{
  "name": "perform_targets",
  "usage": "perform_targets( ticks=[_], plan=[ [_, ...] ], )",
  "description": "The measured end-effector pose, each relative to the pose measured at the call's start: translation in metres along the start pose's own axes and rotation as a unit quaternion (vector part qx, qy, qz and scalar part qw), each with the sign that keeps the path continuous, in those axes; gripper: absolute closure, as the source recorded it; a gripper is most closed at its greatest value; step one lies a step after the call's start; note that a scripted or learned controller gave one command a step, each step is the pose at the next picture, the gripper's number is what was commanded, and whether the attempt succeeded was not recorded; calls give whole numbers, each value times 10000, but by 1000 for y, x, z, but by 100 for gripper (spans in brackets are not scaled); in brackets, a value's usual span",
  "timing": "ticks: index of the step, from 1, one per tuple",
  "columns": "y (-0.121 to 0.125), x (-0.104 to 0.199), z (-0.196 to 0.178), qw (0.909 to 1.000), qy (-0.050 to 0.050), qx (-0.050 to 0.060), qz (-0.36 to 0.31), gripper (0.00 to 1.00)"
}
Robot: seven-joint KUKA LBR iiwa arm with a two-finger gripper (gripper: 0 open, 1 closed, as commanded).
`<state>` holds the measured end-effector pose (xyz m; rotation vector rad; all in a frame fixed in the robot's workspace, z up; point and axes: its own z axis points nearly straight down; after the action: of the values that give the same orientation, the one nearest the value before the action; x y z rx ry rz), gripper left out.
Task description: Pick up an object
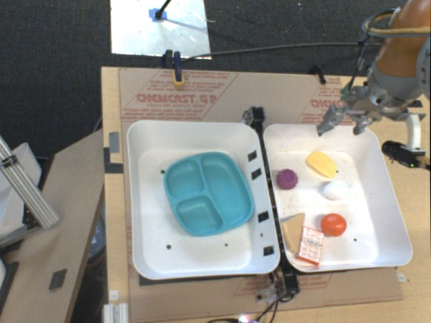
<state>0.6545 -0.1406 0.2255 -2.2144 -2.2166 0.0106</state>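
Writing: the brown board (202,89) under my bins says "CHEMCAST GP" in red, once behind the left bin and again, partly cut off by my arm, behind the right one. The small red and white packet (311,245) has print on it too, but it's too tiny for me to read.

My gripper (344,122): hanging over the back rim of the right bin (390,200), near its far corner. The two fingers are spread apart with nothing between them, so I've got hold of zip.

Stuff to grab: it's all in the right bin. The yellow lemon-shaped thing (322,164) is nearest my gripper, long axis running from back-left to front-right. A purple ball (287,179) sits to its left by the divider, a white egg-like object (335,190) is just in front of the yellow one, and a red tomato-looking ball (333,225) is further forward.

Front corner: a tan wedge (293,230), maybe cheese, points its narrow end toward the back, with the packet touching its right side and standing long-ways front to back.

Left bin (148,200): holds a teal divided tray (209,194) with three compartments, sitting a bit skewed.

In the way: not much, the objects are mostly apart from each other. Black clips (260,173) run down the seam between the bins.
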Motion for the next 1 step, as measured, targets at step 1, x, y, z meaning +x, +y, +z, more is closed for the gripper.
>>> perform_targets(
  ticks=[1],
  plan=[
    [2, 0, -8, 10000, -9, -63, -10, 0]
  ],
)
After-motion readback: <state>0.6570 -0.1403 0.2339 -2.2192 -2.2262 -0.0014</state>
